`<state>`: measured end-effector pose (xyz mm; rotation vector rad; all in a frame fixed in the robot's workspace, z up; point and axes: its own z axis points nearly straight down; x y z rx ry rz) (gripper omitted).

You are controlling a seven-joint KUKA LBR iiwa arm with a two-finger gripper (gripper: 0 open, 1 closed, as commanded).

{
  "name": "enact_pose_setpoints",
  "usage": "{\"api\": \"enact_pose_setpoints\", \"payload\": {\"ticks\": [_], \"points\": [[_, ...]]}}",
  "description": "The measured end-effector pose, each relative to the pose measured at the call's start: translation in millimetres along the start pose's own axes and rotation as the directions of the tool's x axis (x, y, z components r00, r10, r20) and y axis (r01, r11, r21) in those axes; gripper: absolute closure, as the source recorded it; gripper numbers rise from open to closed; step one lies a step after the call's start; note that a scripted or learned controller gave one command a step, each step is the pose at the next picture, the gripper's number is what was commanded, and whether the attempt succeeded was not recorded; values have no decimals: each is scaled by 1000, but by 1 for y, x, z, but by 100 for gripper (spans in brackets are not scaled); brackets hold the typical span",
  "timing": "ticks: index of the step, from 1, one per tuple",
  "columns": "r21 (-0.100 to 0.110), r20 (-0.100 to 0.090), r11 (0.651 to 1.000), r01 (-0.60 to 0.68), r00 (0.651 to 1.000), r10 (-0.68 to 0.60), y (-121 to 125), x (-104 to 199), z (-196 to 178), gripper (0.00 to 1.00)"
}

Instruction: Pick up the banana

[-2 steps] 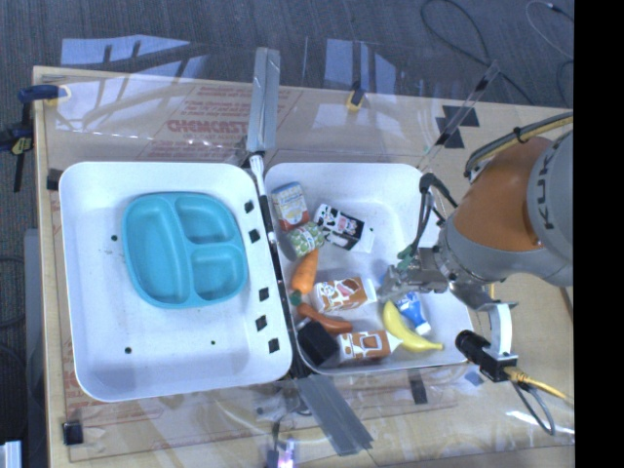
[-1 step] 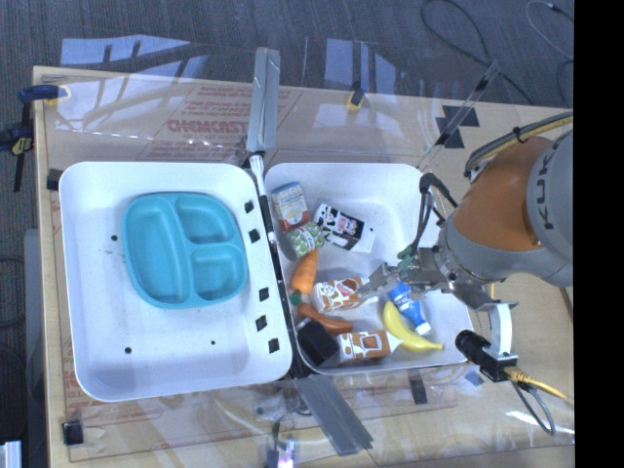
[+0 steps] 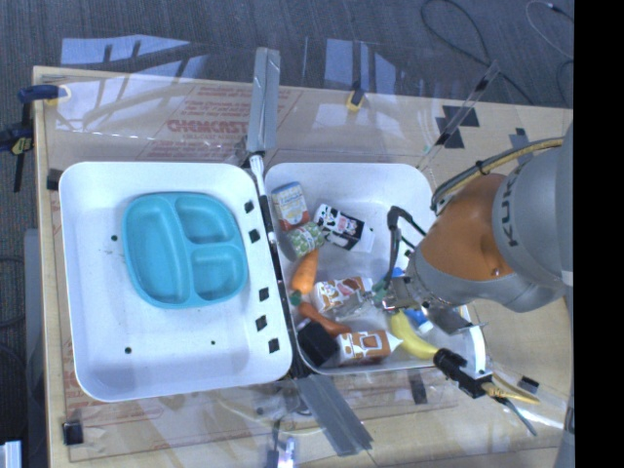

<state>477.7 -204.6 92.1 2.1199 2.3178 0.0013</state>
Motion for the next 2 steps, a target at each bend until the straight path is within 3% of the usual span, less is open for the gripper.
{"api": "enact_pose_setpoints", "payload": {"ticks": [2], "points": [[-4, 2, 992, 124, 992, -124, 2, -5, -3, 0]]}}
